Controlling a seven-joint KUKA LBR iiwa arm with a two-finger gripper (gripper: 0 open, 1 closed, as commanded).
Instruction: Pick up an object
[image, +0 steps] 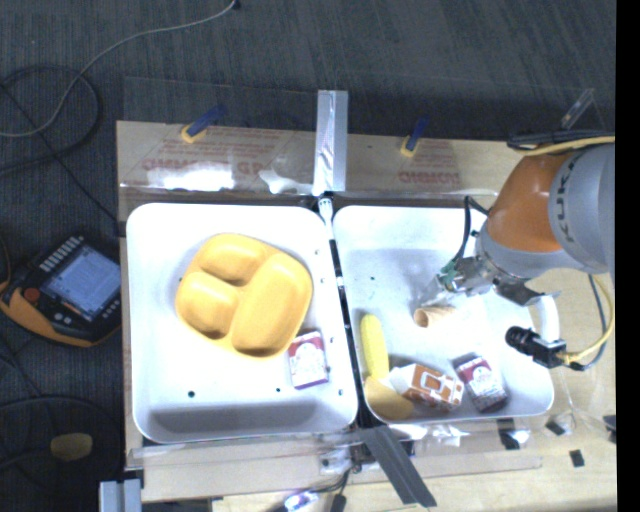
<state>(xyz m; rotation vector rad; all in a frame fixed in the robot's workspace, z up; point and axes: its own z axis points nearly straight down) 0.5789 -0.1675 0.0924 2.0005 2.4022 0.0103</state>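
Camera view: end effector (440, 288) low in right bin (400, 240), can't tell its state. Small tan piece (433, 316) just below it is likely the target; descend straight, centre on it, avoid bin wall. Right bin also holds banana (373, 345), carton (432, 385), dark packet (481, 379). Left bin (160, 400): yellow plush (243, 293), small packet (308, 360).

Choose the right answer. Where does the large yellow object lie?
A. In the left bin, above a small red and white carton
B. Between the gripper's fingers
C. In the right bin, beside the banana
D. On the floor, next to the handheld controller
A: the large yellow object rests in the left bin, with the small carton just below its right side.
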